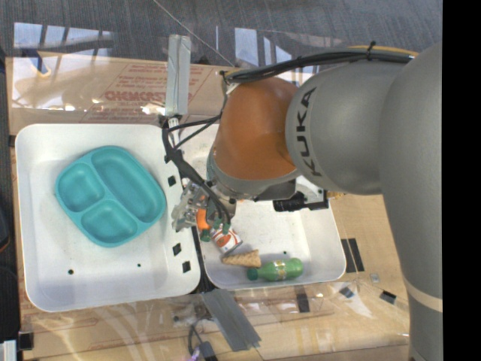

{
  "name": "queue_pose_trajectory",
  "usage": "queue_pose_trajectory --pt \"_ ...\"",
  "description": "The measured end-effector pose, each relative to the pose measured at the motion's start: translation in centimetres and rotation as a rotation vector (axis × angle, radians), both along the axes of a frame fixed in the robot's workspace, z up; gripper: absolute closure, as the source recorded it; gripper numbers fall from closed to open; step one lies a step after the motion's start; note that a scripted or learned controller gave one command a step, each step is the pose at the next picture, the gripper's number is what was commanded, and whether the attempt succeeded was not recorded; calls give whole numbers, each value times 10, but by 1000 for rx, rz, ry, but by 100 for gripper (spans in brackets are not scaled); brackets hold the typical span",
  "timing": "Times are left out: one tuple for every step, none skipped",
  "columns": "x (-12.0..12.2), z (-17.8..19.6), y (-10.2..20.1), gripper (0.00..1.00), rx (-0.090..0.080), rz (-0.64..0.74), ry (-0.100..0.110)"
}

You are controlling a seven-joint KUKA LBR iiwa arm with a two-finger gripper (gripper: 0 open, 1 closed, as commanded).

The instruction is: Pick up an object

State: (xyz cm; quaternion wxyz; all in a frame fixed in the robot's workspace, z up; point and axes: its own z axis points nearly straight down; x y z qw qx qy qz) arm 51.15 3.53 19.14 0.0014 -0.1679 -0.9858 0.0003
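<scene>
My gripper (192, 207) hangs low over the left end of the right bin (323, 235), close to the wall between the two bins. A small orange object (201, 218) lies right at its tip; whether it is held is hidden from me. Just below it lies a red and white can-like item (224, 238). A tan cone (242, 259) and a green bottle (276, 269) lie along the bin's front wall. The arm's orange band (252, 130) and grey body cover most of the right bin.
The left bin (45, 262) holds a teal divided plate (110, 194) in its upper middle. A grey upright strip (178, 74) stands behind the bins. Cables run from the arm down to the gripper. Cardboard and tape surround the bins.
</scene>
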Motion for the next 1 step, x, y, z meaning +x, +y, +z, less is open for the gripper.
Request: queue_pose_trajectory --pt "-35 0 5 100 1 195 0"
